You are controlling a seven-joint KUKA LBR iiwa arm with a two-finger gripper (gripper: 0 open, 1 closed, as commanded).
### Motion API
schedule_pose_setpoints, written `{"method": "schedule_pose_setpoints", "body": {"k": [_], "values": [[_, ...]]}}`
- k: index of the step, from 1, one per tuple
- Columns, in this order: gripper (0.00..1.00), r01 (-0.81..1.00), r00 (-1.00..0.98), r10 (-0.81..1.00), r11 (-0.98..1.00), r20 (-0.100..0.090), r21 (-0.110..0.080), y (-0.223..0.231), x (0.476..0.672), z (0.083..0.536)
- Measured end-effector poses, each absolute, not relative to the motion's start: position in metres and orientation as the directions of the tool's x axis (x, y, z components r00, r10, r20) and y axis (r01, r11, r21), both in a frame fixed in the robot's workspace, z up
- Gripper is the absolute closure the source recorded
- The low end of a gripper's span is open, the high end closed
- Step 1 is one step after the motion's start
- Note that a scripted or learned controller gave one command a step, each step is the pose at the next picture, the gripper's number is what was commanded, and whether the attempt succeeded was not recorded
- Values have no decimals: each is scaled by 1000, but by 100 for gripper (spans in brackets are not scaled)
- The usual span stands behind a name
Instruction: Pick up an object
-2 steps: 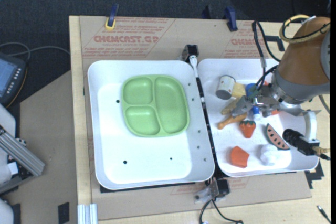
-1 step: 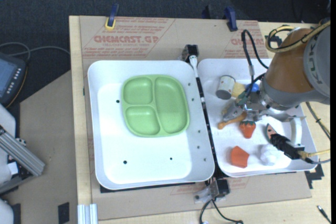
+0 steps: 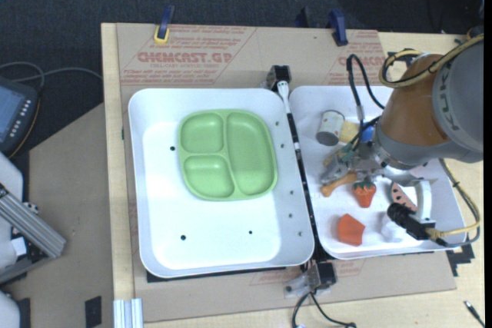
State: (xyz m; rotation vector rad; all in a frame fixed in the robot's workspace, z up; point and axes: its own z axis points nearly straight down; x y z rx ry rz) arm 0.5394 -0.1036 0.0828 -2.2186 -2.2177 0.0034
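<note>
Down in the right bin [image 3: 307, 188], the gripper [image 3: 347, 162] sits low among a cluttered heap; I cannot tell its state. A small carrot toy [image 3: 364, 193] lies at its 5 o'clock, an orange block [image 3: 350, 230] farther at 6, and a grey cup [image 3: 330, 127] at 11. A green divided plate [image 3: 228, 154] rests in the left bin [image 3: 154, 226].

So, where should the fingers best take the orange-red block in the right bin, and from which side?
Probably from straight above, closing across the two opposite flat sides of the orange-red block. It lies alone on the floor of the right bin, with free space around it, so the fingers can pass on both sides.
</note>
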Motion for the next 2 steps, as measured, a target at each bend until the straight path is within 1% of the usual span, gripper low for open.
{"method": "schedule_pose_setpoints", "body": {"k": [1,2], "values": [[100,1000,1,1000,-1,1,0,-104,540,95],[100,1000,-1,1000,1,-2,5,-108,549,154]]}}
